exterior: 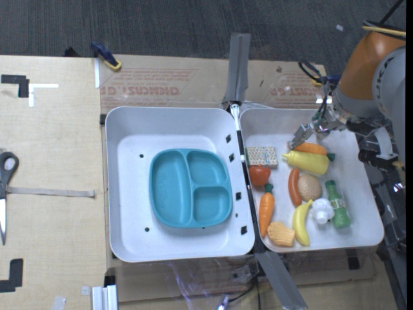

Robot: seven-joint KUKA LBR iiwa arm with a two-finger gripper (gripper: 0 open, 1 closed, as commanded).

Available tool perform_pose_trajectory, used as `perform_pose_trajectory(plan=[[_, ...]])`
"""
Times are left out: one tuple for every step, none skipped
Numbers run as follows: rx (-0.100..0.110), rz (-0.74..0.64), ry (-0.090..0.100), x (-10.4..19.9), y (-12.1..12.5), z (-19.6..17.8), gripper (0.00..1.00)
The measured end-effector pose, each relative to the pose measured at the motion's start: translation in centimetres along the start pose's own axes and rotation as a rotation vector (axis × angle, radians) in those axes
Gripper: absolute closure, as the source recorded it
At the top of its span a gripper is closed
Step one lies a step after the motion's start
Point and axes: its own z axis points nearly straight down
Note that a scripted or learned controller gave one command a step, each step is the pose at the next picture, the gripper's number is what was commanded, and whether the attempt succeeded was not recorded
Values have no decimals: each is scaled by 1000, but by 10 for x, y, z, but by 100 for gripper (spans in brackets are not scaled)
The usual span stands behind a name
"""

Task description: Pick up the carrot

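The carrot (265,209), orange with a green top, lies lengthwise along the left wall of the right bin (366,234), between a red tomato (259,174) and an orange wedge (281,234). My gripper (302,135) hangs over the back of that bin, above and to the right of the carrot and well apart from it. Its tip is close to a second orange, carrot-like piece (312,148) that lies behind a yellow bottle (308,163). I see nothing held in the gripper.
Crowding the right bin are a speckled block (261,155), a red sausage (294,186), a tan potato (310,187), a banana (301,222), a green bottle (337,205) and a white item (321,212). A teal divided plate (191,187) sits in the left bin (122,192).
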Motion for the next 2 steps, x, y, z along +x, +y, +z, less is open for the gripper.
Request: perform_pose_trajectory(plan=[[1, 41, 0, 14, -34, 0, 0], [-2, 38, -3, 13, -33, -11, 100]])
